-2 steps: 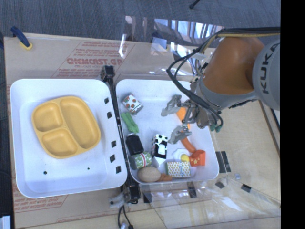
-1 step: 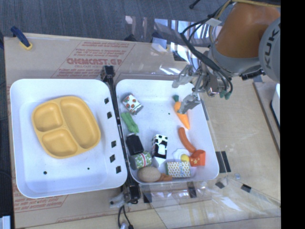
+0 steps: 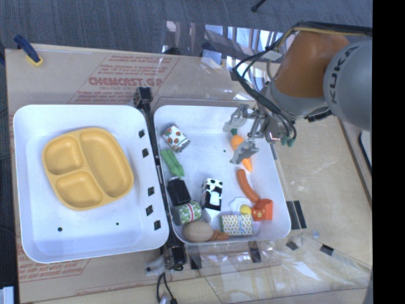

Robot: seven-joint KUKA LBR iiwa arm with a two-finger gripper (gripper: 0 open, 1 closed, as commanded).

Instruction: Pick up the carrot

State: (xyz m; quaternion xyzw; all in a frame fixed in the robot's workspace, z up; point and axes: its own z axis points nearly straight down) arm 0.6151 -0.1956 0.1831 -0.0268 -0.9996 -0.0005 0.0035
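Grasp step: claw (image 3: pixel 243 145), at 2 o'clock in the right bin (image 3: pixel 209 116), straddles the carrot (image 3: pixel 241 145) with fingers spread narrowly; next, closing and lifting.

The right bin (image 3: pixel 190 116) is offering open floor across its upper middle, between the patterned can (image 3: pixel 175 137) near the divider and the gripper (image 3: pixel 245 138) hanging over the carrot (image 3: pixel 241 148) by the right wall. Lower down, clutter is crowding the floor: a green piece (image 3: pixel 171 162) and a black block (image 3: pixel 178 190) are lining the left wall, a black-and-white cow-patterned piece (image 3: pixel 212 193) is standing mid-bin, and an orange sausage shape (image 3: pixel 247 185) is lying just below the carrot. Small items are packing the front edge. In the left bin (image 3: pixel 25 170) a yellow divided plate (image 3: pixel 87 167) is taking up the middle, leaving bare margins around it.
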